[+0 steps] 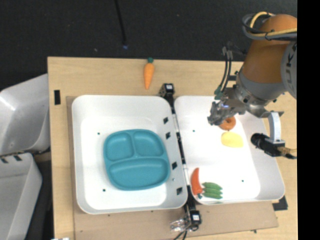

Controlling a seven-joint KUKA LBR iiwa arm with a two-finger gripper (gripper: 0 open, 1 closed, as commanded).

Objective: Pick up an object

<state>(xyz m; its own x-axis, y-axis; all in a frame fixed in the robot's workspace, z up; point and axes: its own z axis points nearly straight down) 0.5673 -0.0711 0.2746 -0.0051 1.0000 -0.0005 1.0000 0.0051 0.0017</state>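
Note:
My gripper [220,116] hangs over the upper middle of the right bin [200,149]. A small orange round thing [228,123] lies just below and right of its tip, partly covered by it. A yellow lemon-like piece [232,140] rests a little lower in the same bin. Near that bin's front left corner lie a red chili [196,180] and a green pea pod [212,190]. Whether the orange thing is touched or gripped is hidden.
The left bin [85,149] holds a teal divided plate [135,159]. A toy carrot [148,73] lies on the wooden bench behind the bins. Black clips line the wall between the two bins.

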